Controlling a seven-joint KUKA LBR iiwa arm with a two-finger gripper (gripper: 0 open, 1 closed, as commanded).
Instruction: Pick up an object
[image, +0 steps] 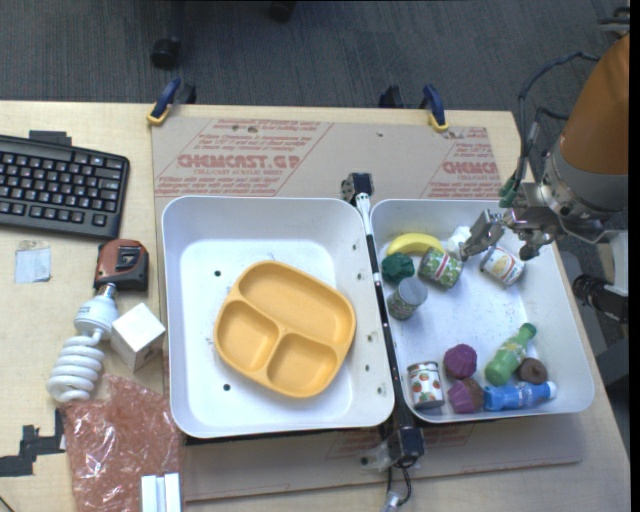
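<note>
Target candidates: the right bin (575, 330) holds the loose items — a small can (501, 267) with a red-and-white label near its upper right, a green-labelled can (440, 268) beside a banana (413, 243), a dark green lump (397, 266) and a grey-lidded jar (404, 298).
Lower cluster: a purple piece (460, 360), a green bottle (509, 354), a blue bottle (520, 397), a brown ring (532, 371) and a patterned can (425, 385) — crowded together along the bin's near edge.
Gripper: the gripper (505, 232) hangs over the upper right of the right bin, just above and beside the red-and-white can.
Jaws: the fingers look spread — nothing is seen between them, and I cannot tell whether a tip touches the can.
Progress: nothing is lifted; every item lies on the bin floor. As I judge it, the approach is made, while closing on an item and raising it are left.
Left bin: the left bin (185, 300) bears a yellow divided plate (286, 328).
Bench beyond: a keyboard (60, 185), a tape measure (122, 265), a spiral bulb (82, 350) and a white cube (138, 335) sit well apart, left of the bins.
</note>
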